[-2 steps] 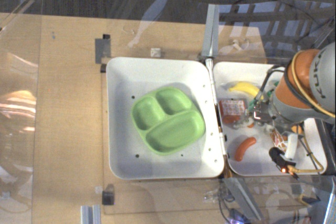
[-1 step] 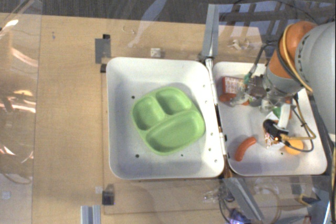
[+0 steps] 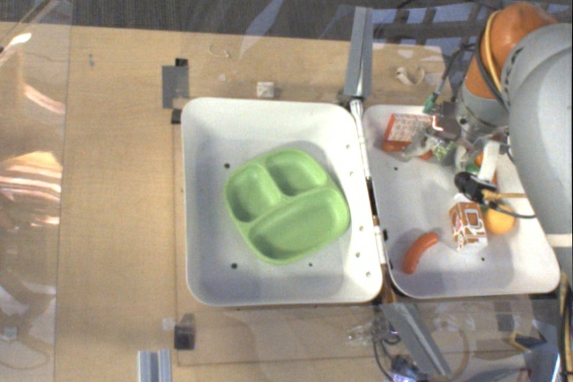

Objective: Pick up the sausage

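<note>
Camera view, from above: the sausage [image 3: 421, 252] lies in the right bin [image 3: 528, 280] near its near-left corner, long axis slanting — nearer and left of the gripper [image 3: 467, 158], whose grip state cannot be made out.

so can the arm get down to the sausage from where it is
Probably yes: the sausage lies bare on the right bin's floor, apart from the small carton, with nothing over it.

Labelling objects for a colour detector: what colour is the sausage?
The sausage is reddish-orange, seen in the camera view, lying in the right bin.
</note>
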Controlling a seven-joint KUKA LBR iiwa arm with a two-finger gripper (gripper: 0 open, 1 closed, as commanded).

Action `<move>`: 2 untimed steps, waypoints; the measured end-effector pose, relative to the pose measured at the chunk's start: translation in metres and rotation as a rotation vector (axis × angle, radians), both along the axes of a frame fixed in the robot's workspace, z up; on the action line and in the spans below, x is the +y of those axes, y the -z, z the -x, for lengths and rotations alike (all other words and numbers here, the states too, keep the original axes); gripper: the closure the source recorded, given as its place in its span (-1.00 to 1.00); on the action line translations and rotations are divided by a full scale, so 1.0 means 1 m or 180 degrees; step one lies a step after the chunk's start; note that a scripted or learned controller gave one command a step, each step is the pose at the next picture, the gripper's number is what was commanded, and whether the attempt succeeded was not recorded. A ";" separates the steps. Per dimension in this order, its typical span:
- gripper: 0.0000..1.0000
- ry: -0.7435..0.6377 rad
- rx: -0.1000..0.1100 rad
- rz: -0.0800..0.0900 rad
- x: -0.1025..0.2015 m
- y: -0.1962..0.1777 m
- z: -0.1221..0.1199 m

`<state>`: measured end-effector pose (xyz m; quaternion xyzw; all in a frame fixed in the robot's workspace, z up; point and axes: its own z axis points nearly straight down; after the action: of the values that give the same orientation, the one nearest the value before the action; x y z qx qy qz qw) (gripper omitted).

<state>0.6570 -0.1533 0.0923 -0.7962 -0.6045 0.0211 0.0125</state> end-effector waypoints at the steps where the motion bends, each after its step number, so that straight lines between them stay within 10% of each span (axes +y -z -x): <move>1: -1.00 0.1186 0.0030 -0.0013 0.001 -0.002 -0.003; 2: -1.00 0.3006 -0.0029 0.0066 0.010 -0.004 0.002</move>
<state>0.6555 -0.1436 0.0961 -0.9842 -0.1761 0.0156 0.0102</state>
